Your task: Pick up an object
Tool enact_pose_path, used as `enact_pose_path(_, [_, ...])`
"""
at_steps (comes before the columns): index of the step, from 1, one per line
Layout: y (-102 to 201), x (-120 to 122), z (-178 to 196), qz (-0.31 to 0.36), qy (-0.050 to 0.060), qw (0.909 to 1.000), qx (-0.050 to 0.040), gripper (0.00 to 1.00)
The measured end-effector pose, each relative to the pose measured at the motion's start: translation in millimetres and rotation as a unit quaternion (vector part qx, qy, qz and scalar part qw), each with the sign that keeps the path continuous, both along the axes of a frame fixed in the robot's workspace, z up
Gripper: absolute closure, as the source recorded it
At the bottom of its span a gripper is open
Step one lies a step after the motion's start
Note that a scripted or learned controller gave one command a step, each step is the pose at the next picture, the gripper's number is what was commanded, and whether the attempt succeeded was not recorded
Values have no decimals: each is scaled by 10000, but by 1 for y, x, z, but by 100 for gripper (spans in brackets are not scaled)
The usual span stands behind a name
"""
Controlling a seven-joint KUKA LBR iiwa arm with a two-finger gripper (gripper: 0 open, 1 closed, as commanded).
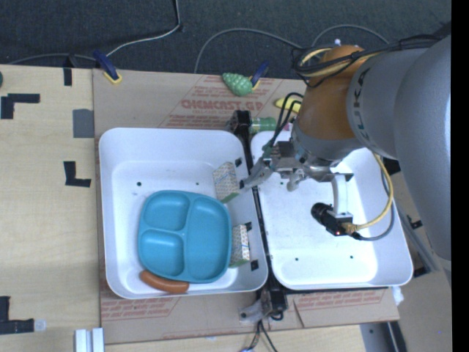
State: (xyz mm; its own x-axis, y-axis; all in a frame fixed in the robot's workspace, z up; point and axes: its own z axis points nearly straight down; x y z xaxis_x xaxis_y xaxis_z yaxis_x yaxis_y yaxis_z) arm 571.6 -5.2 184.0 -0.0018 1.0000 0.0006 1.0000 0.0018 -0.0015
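A blue three-compartment plate [183, 235] lies in the left bin [121, 196]. An orange sausage [164, 281] rests along the plate's near edge. A small speckled packet with a green edge [226, 176] leans near the left bin's right wall, and a similar one [240, 242] sits by the plate's right side. My gripper [254, 176] hangs below the orange-banded wrist [330, 108], low over the divide between the two bins, close to the upper packet. I see nothing held in it.
The arm covers the back of the right bin [344, 270]; a black plug on a yellow cable [330, 218] hangs over that bin's floor. A green object [238, 83] and blue clips [108, 68] lie on the cardboard behind the bins.
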Motion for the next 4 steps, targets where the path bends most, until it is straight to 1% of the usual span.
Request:
enact_pose_path(1, [-68, 16, 0, -14, -1, 10000, -11, 0])
enact_pose_path(2, [-117, 5, -86, -15, 14, 10000, -5, 0])
enact_pose_path(3, [-92, 97, -87, 0, -6, 10000, -6, 0])
enact_pose_path(4, [-97, 97, -98, -1, -10, 10000, -12, 0])
